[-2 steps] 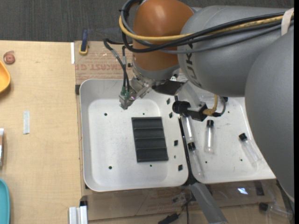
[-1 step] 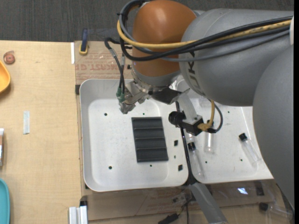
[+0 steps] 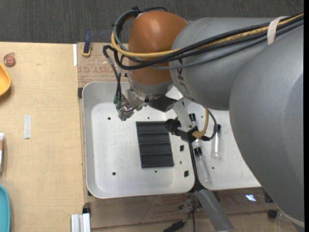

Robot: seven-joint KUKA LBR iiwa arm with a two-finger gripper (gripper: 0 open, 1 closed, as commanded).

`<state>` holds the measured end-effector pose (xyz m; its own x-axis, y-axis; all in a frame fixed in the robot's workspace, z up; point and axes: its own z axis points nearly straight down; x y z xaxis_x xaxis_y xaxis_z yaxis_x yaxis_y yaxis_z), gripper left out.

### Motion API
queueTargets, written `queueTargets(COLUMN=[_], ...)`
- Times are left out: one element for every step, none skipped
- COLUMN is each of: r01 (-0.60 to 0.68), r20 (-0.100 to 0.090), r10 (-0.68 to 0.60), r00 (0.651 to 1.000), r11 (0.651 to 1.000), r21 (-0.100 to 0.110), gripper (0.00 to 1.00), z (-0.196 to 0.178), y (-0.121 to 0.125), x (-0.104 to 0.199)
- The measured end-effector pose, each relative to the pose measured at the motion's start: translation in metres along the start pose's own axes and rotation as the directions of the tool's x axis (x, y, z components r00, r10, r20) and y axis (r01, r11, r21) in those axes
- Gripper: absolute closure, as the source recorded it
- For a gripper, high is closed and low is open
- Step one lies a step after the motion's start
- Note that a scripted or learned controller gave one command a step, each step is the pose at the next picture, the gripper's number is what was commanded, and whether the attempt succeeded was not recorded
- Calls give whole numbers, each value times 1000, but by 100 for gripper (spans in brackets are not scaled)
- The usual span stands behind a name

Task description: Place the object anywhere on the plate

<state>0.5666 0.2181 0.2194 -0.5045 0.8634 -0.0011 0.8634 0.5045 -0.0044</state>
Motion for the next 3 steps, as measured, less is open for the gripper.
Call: queueTargets(r01=[166,605,699], r20=[-1,4,2], r10=[-166,-605,-699], r00=[986,796,715], r11=[986,796,715], r21=[-1,-5,-3], gripper=[100,100,100], z=[64,-21,1], y=[-29,25,28], x=[20,-28,-7])
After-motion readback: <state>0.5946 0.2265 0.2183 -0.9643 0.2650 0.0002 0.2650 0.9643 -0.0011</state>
